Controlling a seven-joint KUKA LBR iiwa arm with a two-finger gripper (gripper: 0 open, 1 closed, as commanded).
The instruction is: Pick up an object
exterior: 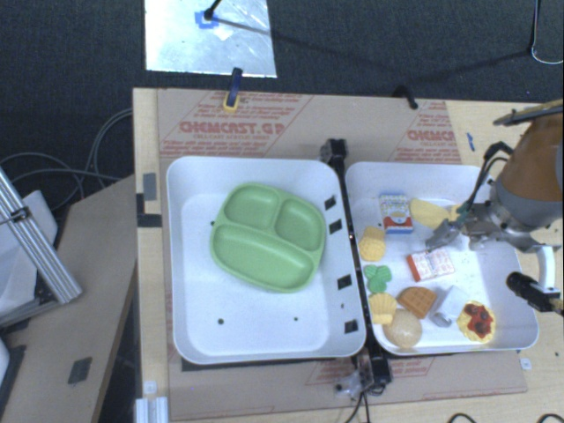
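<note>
The gripper (pixel 445 233) hangs over the right bin (pixel 529 324), at three o'clock of the green tray (pixel 267 236); its state I cannot tell; just below lies a red-and-white packet (pixel 429 264), a likely target among scattered toy food.

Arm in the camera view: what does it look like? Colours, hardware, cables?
The grey KUKA arm carries a broad orange-brown band above the wrist. Below it sits a grey metallic two-finger gripper, blocky and angular, over the right shallow white bin. A dark cable loops along the wrist's side, and a separate black fitting juts out lower down. No readable markings.
</note>
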